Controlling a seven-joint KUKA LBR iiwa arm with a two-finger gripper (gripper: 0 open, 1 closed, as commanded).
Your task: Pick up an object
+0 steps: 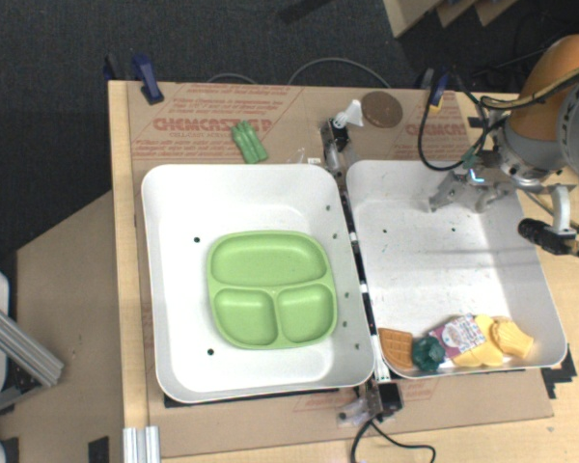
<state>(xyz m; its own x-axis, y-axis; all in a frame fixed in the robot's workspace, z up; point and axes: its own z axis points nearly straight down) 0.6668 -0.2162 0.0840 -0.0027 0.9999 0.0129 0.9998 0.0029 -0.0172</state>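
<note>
Hovering over the right bin's [521, 278] far end, the gripper [466, 193] has its fingers spread and empty, while the toys [463, 343] lie clustered along the near wall, well apart from it, the row running left to right.

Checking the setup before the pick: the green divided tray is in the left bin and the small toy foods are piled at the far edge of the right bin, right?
Not quite. The camera view shows the toy foods piled at the near edge of the right bin, not the far edge. The green divided tray is in the left bin, as you said.
</note>
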